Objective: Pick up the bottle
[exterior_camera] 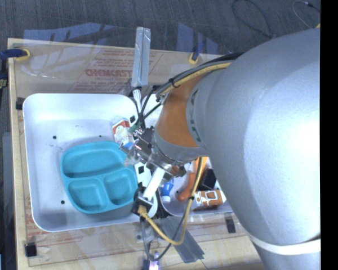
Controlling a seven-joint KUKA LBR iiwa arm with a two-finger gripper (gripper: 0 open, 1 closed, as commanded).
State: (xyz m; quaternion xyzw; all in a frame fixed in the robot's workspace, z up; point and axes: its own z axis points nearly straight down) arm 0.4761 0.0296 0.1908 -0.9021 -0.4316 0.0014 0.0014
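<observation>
My gripper hangs low over the right side of the left bin, at the upper right corner of a blue divided tray. A small red-and-white labelled object lies right against the gripper's tip, and I cannot tell whether it is held. In the right bin, just under the arm, a small bottle with a brown and white label lies on its side. The arm hides most of that bin.
An orange object and a white object with a blue cap lie next to the bottle in the right bin. The blue tray takes up the lower middle of the left bin. The dividing wall between the bins runs under the wrist.
</observation>
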